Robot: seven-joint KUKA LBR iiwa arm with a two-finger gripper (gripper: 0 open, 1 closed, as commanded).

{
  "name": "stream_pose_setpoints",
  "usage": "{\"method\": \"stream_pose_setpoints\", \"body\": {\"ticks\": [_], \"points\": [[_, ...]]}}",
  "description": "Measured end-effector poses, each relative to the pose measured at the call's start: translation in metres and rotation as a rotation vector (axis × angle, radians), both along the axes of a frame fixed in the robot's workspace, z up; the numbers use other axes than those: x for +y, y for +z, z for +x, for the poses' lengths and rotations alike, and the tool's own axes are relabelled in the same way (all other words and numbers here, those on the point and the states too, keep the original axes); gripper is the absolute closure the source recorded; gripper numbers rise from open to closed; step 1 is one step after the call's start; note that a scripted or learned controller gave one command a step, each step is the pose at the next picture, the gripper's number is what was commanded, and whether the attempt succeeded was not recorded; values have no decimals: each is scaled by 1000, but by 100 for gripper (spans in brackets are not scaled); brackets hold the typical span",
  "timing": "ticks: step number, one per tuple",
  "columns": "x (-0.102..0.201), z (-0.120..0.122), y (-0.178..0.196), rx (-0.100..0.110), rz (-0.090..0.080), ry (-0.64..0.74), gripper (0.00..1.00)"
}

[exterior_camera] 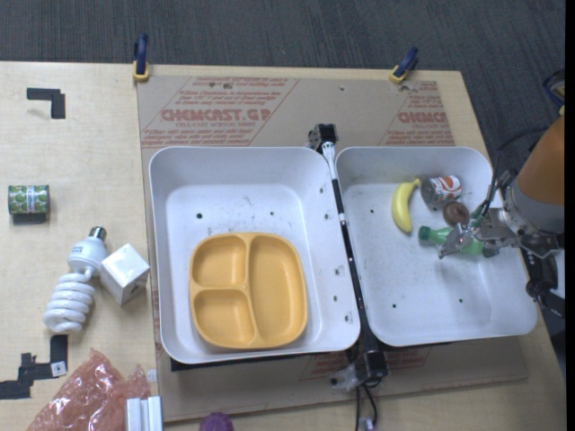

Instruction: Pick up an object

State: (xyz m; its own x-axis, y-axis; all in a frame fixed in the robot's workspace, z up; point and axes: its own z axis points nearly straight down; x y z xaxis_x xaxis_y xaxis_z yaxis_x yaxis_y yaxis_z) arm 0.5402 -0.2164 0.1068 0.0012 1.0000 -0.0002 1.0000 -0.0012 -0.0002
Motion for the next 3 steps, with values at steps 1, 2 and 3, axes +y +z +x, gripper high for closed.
{"method": "stream_pose_setpoints", "body": {"ticks": [1, 2, 3], "points": [[65, -39, -15, 0, 0, 0, 0], [64, -38, -5, -2, 0, -1, 100], [64, -38, -5, -2, 0, -1, 0]]}}
